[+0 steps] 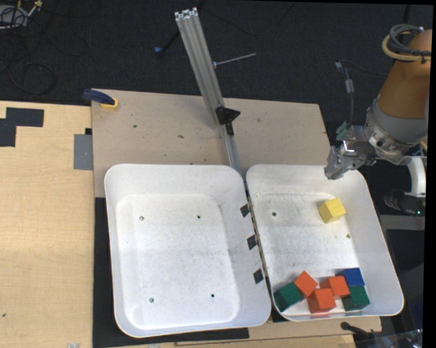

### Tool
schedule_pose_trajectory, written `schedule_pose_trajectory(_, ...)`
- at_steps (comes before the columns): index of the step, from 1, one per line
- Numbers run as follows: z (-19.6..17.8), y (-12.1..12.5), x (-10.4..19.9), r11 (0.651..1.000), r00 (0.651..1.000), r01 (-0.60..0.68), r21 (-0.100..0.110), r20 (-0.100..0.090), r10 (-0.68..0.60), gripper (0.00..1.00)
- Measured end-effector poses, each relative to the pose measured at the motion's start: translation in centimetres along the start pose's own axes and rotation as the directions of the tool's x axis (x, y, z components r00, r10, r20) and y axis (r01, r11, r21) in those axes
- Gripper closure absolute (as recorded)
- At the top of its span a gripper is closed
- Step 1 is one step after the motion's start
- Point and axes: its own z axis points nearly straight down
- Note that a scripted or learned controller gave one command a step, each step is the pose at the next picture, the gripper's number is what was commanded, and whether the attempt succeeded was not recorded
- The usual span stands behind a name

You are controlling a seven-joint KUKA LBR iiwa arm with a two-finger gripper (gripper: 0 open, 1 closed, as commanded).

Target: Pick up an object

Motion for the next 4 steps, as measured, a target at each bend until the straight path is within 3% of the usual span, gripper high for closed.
schedule_pose_trajectory(3, 3.5, -7.0, 13.0, 1.0, 1.0, 0.004, 0.009, -0.003, -0.004, 1.0)
schedule_pose_trajectory(4, 2.3, -9.8, 17.9, 1.0, 1.0, 0.005, 0.008, -0.003, -0.005, 1.0)
